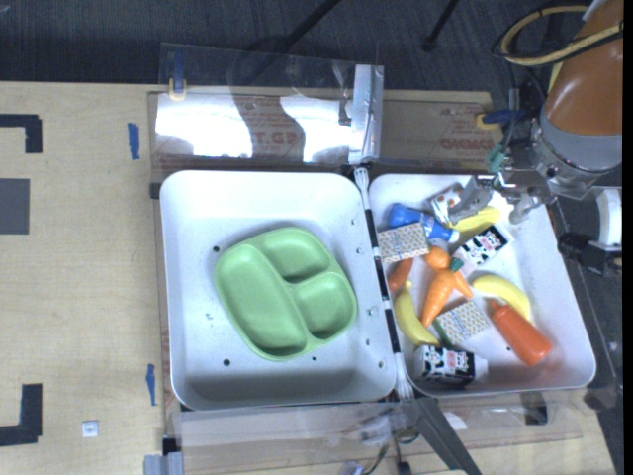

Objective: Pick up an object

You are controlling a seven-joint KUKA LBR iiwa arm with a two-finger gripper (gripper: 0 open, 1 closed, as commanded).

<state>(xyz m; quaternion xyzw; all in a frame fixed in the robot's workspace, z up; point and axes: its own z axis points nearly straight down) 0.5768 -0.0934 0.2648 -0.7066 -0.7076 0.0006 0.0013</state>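
Note:
The right bin (574,295) holds several toy foods. Among them are an orange carrot (445,287), an orange bottle (520,334), a yellow banana (504,289) and a second banana (409,319) by the bin's left wall. A blue piece (404,214), a patterned box (402,241) and a black and white carton (447,363) lie there too. My gripper (510,194) hangs over the bin's far right corner, just above a small yellow piece (481,223) and a white packet (449,204). I see nothing held in it.
The left bin (188,216) holds a green divided plate (286,290). A clear panel (262,107) and a metal post (364,117) stand behind the bins. Bare wooden bench (69,295) lies to the left.

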